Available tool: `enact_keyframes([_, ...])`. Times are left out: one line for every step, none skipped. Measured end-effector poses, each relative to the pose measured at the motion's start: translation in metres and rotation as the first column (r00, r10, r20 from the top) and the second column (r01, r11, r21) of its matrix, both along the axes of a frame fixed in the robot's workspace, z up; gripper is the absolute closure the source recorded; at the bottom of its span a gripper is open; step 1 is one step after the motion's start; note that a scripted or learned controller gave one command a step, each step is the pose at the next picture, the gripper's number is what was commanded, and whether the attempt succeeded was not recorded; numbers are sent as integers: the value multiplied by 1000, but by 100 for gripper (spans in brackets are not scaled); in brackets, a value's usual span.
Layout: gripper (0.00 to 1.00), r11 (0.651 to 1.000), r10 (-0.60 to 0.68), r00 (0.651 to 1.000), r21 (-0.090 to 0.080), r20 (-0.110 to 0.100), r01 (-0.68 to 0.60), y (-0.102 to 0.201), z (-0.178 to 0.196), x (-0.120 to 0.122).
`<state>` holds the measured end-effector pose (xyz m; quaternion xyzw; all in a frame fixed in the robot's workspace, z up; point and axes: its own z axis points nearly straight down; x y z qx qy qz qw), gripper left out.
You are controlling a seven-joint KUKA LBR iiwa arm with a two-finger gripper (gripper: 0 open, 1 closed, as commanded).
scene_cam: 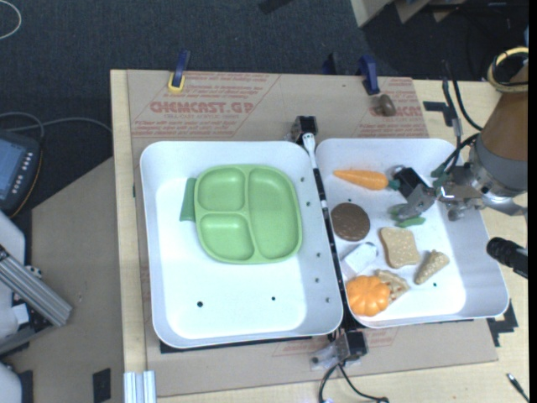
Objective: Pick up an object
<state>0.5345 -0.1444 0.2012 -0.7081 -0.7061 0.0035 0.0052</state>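
- The gripper (417, 201) hangs over the middle of the right bin (478, 296), just above a small green piece (409, 220); whether it is open or shut, I cannot tell.
- A carrot (361, 178) lies near the bin's far edge.
- A pumpkin (367, 295) sits at its near left corner.
- A green plate (247, 212) fills the left bin (168, 250).

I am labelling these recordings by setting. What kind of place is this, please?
Probably a robotics lab bench. A robot arm reaches over two white bins, toy food such as a carrot lies in one, and clamps hold the board.
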Motion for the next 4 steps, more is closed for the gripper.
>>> enact_keyframes([0, 1000, 3, 1000, -2, 13, -3, 0, 6, 3])
enact_keyframes([0, 1000, 3, 1000, 0, 5, -3, 7, -55, -2])
enact_keyframes([0, 1000, 2, 1000, 0, 6, -2, 4, -101, -10])
enact_keyframes([0, 1000, 3, 1000, -2, 11, -3, 4, -117, -10])
